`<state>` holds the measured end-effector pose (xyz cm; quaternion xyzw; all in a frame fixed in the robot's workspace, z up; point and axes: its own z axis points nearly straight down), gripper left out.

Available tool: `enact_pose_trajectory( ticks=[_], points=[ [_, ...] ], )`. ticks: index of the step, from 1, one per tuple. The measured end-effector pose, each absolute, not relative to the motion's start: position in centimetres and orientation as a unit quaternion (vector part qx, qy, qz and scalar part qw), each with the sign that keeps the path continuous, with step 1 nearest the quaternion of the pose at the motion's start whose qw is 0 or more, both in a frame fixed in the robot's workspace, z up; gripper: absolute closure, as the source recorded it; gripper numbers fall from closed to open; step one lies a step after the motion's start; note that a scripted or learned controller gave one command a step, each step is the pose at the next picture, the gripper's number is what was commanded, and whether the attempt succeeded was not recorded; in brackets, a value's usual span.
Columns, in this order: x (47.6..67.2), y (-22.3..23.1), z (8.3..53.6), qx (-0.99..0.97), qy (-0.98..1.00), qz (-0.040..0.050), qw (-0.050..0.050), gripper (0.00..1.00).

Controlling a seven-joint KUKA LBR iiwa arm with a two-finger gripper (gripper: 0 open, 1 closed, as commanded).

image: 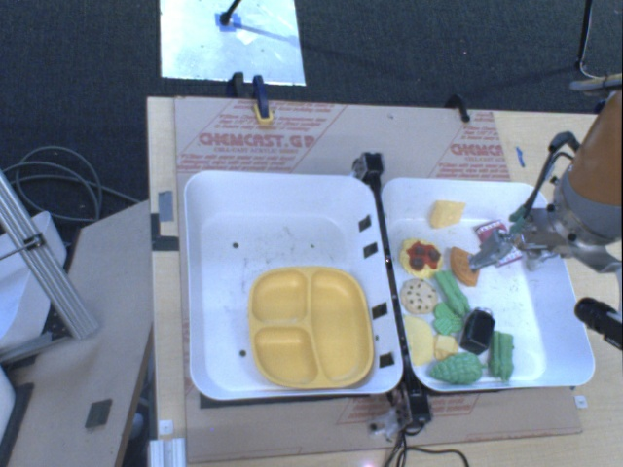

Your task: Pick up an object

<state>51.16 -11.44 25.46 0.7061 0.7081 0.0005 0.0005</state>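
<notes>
Two white bins (209, 290); pincer (484, 257) over toy food (464, 267).

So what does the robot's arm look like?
The arm is chunky and round, with an orange band above a grey wrist. At its tip sits a small silvery metal gripper with two thin fingers. A dark cable loops along the arm near the wrist.

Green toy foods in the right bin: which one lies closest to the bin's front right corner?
The green toy standing apart right of the black block; the others lie further left.
</notes>
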Motion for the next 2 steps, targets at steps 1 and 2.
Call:
enact_pose_trajectory(
  ticks=[1,2],
  points=[
    [53.0,-10.4,17.7,0.706,0.708,-0.0002,-0.001,0.00],
    [51.4,-15.8,8.1,0.709,0.705,0.0005,0.000,0.00]
  ],
)
